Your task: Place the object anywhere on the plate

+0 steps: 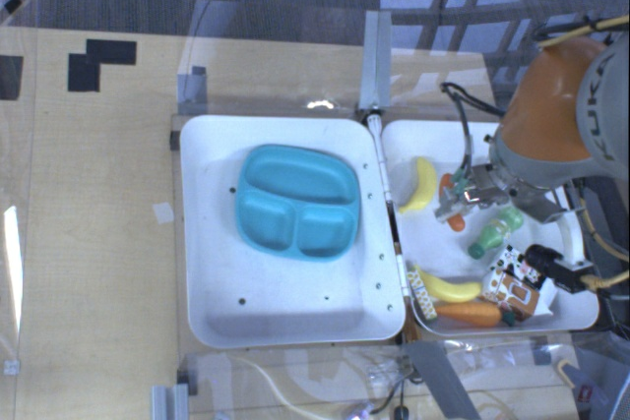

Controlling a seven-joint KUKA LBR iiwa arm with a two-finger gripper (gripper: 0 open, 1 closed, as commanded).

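Observation:
A blue plate (295,202) with three compartments lies in the left bin (212,290). The right bin (581,310) holds the loose objects. My gripper (461,202) reaches down into the right bin's middle, beside a yellow banana (423,184). A small orange-red object (456,222) shows just under and left of the gripper, partly hidden by it. A green bottle (492,233) lies right beside the gripper on its lower right.
Along the right bin's front lie a second banana (451,288), an orange carrot (468,314) and a small printed box (514,282). A raised divider (386,211) separates the two bins. The arm's orange band (551,108) hangs over the right bin's back.

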